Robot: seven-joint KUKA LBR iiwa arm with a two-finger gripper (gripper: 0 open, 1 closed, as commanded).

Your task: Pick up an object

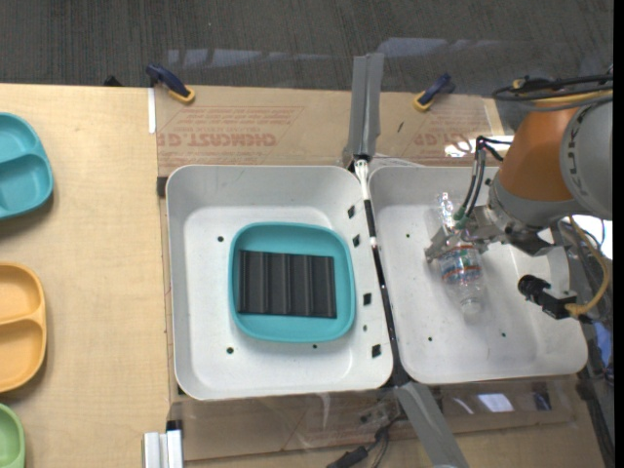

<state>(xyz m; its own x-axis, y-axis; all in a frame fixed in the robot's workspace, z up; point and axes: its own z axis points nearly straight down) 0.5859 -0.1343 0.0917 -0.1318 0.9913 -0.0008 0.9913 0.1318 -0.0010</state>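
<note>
Camera view | gripper (456, 230) over clear plastic bottle (460, 269) in right bin (546, 354) | finger state: cannot tell | teal tray (291, 328) in left bin (195, 261)

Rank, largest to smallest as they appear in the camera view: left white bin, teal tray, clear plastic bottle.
1. Left white bin
2. Teal tray, lying inside that bin
3. Clear plastic bottle, in the right bin

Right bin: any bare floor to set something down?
Yes. The right white bin has bare floor in front of the clear plastic bottle and along its left wall. It is crowded around the bottle, where the gripper sits.
</note>
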